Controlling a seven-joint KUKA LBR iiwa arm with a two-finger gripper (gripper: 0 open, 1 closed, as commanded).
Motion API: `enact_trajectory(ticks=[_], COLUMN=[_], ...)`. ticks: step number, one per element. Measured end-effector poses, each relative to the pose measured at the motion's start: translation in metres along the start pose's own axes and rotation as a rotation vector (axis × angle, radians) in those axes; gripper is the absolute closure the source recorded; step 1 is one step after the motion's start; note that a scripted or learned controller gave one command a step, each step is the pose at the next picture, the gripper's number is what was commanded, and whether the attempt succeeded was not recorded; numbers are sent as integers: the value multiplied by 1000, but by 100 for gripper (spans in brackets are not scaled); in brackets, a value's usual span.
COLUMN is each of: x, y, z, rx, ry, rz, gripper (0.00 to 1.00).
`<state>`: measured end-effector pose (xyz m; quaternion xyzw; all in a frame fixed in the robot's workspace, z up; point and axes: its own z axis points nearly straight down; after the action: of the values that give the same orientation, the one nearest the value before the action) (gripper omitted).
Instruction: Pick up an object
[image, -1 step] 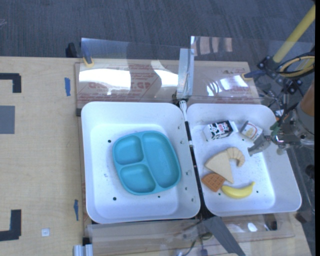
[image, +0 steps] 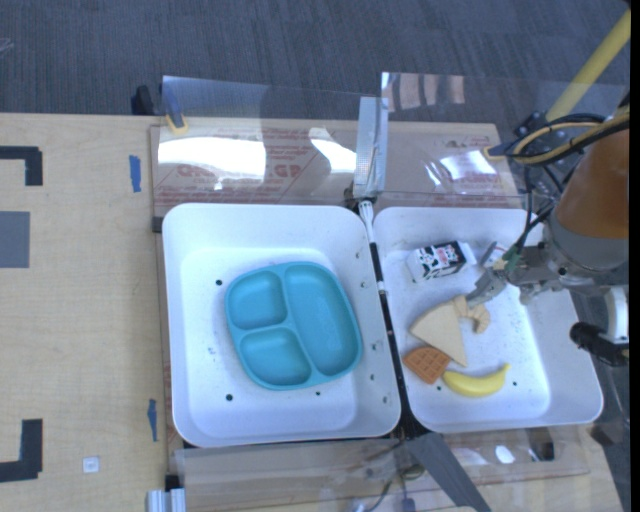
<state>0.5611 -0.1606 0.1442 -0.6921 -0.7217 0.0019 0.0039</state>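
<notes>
Gripper (image: 487, 287) sits low in right bin (image: 575, 395); we can't tell finger spread. Cheese wedge (image: 441, 330) lies just at its 7 o'clock, small beige piece (image: 478, 318) alongside. We judge: centre over one item, avoid straddling both, descend straight.

Gripper (image: 483, 290) over right bin (image: 560, 395), near cheese wedge (image: 441, 329).

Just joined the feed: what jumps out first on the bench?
The blue divided plate sits alone in the left bin. In the right bin lie a yellow banana, a waffle, a tan wedge and a small carton, with the gripper over them.
</notes>
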Motion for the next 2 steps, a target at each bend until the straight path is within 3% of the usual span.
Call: enact_trajectory(ticks=[1,2], x=[11,9], y=[16,21], z=[48,31], rx=[-25,-42], ry=[-5,-11], rz=[-113,-112], gripper=[0,100])
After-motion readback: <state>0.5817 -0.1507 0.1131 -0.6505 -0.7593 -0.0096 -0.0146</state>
